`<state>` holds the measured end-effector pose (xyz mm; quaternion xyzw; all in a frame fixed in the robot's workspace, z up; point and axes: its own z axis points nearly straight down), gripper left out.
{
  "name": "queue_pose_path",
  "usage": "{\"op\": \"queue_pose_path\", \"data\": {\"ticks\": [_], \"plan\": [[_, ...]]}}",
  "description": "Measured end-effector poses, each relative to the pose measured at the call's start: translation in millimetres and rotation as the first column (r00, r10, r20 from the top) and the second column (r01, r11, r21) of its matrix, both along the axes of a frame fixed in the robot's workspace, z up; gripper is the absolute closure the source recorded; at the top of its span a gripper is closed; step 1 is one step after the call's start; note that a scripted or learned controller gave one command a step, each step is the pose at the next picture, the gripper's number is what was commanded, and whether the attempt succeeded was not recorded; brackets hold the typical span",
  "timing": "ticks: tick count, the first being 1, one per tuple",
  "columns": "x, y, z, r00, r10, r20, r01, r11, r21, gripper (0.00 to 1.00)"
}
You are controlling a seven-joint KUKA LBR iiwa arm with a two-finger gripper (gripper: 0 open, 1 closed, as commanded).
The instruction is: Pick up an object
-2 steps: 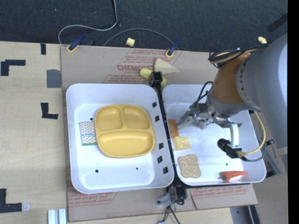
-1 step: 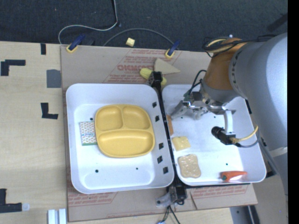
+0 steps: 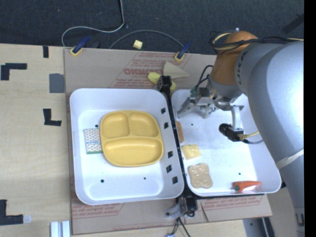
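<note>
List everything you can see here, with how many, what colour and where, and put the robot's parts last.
bins: 2, white, side by side on the bench
tray: 1, yellow, three sections, in the left bin
sponge: 1, green and white, left bin, against the tray's left edge
cheese: 1, pale yellow, right bin, near its left wall
cracker: 1, beige, right bin, just below the cheese
carrot: 1, orange, right bin, bottom right corner
clamps: 2, blue and yellow, on the cardboard's top edge
arm: 1, grey with an orange band, over the right bin
claw: 1, metal, top of the right bin
</note>
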<state>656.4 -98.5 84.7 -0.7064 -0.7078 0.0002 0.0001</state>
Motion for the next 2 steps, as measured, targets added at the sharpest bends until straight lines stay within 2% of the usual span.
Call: {"op": "queue_pose_path", "data": {"ticks": [1, 2], "plan": [[11.9, -6.8, 0.7, 1.0, 0.0, 0.001, 0.0, 1.0, 0.001, 0.0], [11.7, 2.5, 0.8, 1.0, -0.001, 0.0, 0.001, 1.0, -0.006, 0.0]]}}
